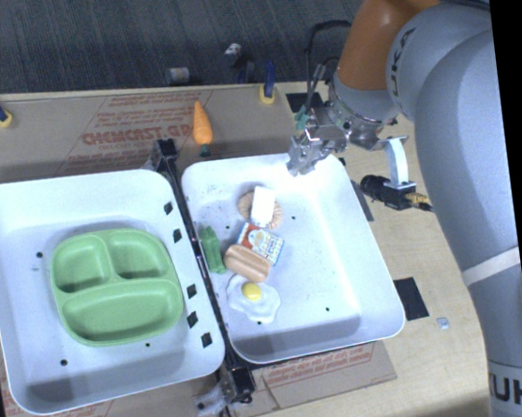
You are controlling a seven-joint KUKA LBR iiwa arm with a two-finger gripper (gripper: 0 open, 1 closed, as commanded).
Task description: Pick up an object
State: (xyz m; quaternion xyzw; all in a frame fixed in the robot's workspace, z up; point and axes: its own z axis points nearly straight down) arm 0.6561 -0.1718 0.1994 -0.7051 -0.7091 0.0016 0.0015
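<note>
My gripper [304, 160] hovers over the back right corner of the right bin [344, 268], apart from the objects; nothing shows between its fingers. In that bin lie a white block [262, 204] on a round cookie [247, 201], a small printed packet [263, 243], a hot dog [246, 263], a fried egg [253, 297] and a green pickle-like piece [211, 249] by the left wall. All sit left and nearer of the gripper.
The left bin [15, 280] holds a green divided plate [115, 286]. An orange carrot [201, 124] lies on the cardboard behind the bins. Clips sit along the divider between bins. The arm's grey body fills the right side.
</note>
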